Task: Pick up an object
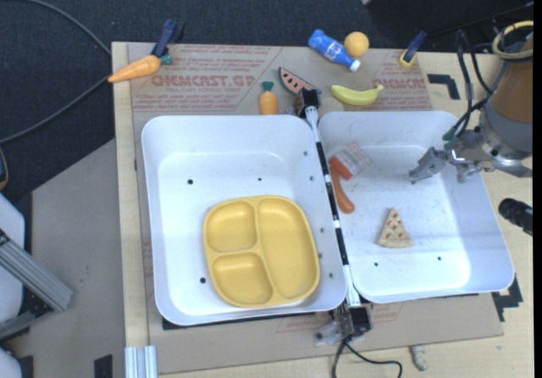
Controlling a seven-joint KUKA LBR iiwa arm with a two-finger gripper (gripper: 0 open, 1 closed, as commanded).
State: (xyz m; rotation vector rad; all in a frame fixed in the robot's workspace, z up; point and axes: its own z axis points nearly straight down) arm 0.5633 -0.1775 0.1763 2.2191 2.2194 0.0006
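Note:
In the right bin [474, 275] a tan pizza-slice toy [394, 230] lies near the middle. A red-orange stick-like toy [340, 185] rests along the bin's left wall, with a clear wrapper [353, 158] just above it. My gripper [440, 171] hangs over the bin's upper right part, above and to the right of the pizza slice. Its fingers are spread open with nothing between them. The arm's grey wrist with the orange band [512, 105] stands at the right edge.
A yellow divided plate [261, 249] fills much of the left bin [169, 164]. On the bench behind the bins lie a carrot [135, 69], a watermelon slice [293, 80], a banana [356, 95], a blue bottle [332, 49] and an orange ball [356, 43].

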